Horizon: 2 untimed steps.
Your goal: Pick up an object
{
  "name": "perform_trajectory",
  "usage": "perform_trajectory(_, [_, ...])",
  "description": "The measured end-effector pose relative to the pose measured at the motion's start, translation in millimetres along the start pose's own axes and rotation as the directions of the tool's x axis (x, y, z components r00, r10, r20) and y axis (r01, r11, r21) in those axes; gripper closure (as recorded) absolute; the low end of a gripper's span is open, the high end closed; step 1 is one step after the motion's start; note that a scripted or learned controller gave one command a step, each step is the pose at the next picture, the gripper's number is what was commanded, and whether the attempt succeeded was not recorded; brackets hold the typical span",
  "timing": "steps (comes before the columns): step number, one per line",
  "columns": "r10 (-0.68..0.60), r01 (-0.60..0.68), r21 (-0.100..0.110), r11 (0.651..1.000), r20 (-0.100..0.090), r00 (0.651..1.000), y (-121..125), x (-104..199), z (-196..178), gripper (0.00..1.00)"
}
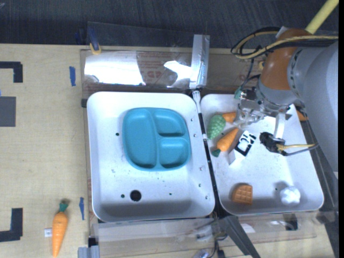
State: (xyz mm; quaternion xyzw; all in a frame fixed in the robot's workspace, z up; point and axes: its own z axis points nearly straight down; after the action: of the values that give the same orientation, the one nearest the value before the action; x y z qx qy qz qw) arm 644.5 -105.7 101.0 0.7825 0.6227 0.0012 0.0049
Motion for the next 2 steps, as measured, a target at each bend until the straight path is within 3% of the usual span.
perform_trajectory(1, [0.0, 0.0, 0.001, 1.0, 0.0, 1.0, -0.3, 0.3, 0.6, 0.0])
perform_trajectory(2, [-0.179, 0.179, -0.002, 0.984, -0.005, 0.984, -50.8, 2.1, 11.0, 0.0])
